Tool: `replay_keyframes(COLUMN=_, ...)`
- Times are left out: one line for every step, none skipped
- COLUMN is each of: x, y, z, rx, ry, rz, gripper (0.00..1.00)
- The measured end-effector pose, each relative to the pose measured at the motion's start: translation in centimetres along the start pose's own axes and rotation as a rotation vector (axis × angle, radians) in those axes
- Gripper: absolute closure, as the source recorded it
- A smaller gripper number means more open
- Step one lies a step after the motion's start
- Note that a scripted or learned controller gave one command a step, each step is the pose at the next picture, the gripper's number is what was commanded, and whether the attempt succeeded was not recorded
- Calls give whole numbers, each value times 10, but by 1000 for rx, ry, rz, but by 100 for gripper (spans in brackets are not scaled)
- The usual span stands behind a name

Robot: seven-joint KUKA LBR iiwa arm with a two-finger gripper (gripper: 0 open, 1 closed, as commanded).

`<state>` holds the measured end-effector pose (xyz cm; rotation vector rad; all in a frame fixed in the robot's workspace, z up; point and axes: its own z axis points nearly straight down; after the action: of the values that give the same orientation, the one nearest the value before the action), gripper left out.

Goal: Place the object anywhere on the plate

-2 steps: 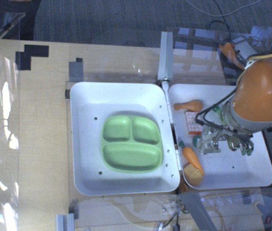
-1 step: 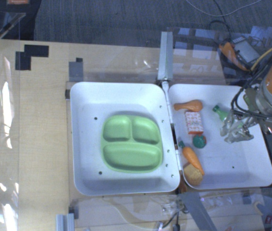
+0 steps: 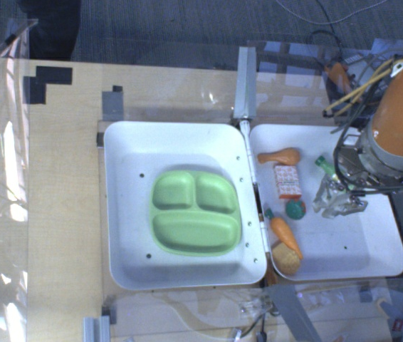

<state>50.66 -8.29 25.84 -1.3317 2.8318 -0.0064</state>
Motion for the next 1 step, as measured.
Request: replay_keyframes(x=-52, y=54, z=8, rx=-2, ry=0, rz=-196, gripper=100)
